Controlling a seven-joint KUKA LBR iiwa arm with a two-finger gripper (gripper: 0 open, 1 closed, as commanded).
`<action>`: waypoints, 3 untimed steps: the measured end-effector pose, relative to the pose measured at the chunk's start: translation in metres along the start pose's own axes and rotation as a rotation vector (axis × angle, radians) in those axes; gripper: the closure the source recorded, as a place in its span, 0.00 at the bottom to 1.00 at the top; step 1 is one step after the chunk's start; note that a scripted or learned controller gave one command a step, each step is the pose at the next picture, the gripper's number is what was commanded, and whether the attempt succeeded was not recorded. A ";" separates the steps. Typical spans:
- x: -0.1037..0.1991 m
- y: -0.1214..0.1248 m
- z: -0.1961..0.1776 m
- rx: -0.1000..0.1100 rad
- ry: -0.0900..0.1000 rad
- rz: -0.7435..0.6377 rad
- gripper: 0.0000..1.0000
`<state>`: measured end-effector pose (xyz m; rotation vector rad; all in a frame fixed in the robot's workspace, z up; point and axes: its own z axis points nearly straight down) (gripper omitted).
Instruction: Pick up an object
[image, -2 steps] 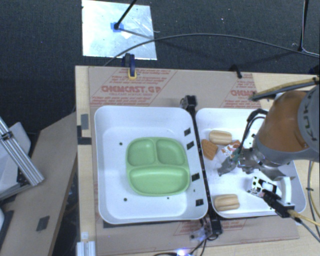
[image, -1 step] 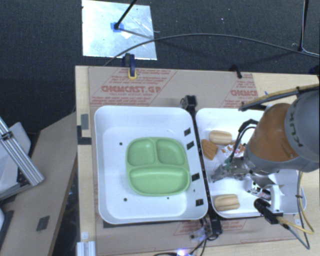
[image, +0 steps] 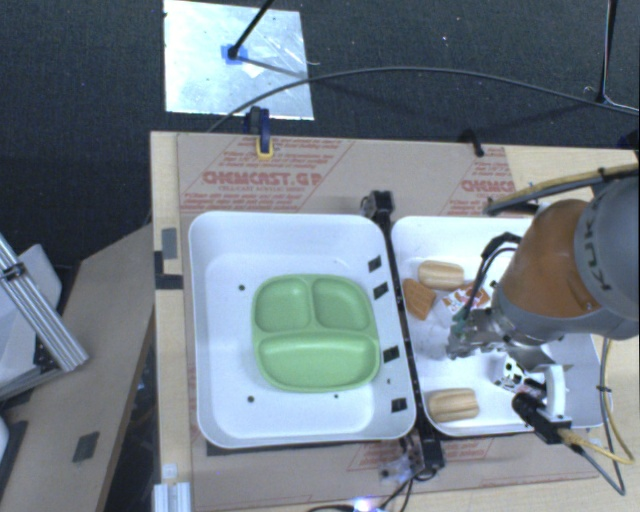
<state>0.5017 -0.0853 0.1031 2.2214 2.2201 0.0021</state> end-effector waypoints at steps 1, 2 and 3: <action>0.000 -0.005 -0.045 -0.003 -0.001 -0.002 1.00; -0.004 -0.012 -0.103 -0.006 -0.002 -0.004 1.00; -0.005 -0.006 -0.147 -0.005 -0.001 -0.005 1.00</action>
